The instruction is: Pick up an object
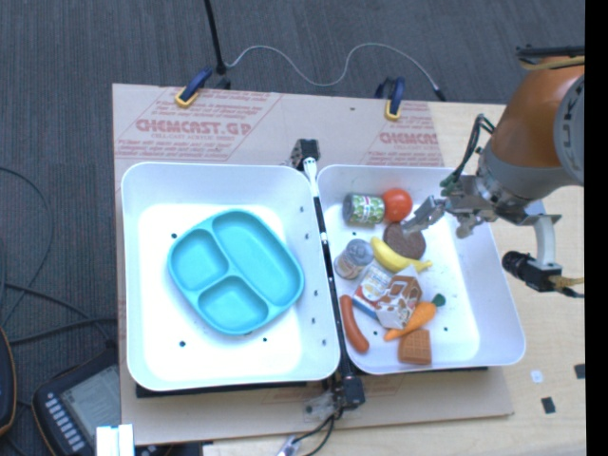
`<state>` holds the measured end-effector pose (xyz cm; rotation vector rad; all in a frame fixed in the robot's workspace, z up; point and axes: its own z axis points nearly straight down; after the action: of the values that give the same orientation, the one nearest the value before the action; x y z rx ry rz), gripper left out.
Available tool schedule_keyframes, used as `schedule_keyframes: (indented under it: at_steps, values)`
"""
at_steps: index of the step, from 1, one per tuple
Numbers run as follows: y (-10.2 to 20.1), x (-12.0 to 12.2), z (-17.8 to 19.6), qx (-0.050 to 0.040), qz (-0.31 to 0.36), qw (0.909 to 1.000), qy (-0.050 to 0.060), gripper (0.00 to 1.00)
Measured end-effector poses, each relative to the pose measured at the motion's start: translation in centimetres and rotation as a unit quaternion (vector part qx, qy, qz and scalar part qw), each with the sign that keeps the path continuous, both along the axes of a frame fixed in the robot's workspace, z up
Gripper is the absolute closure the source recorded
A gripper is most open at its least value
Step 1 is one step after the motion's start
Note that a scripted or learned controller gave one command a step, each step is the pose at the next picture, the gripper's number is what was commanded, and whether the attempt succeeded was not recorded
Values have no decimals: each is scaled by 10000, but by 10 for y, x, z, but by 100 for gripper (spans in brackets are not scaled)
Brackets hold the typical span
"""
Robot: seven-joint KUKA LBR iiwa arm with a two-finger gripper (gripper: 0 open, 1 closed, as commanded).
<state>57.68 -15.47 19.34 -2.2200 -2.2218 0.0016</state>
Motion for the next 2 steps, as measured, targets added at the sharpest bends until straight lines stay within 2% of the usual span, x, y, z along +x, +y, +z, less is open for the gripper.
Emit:
schedule_keyframes:
  at_steps: [1, 2]
  values:
    - [42, 20, -104, -14, 2, 10000, -54, 0]
    - [40, 21, -92, -31, -1, 10000, -87, 100]
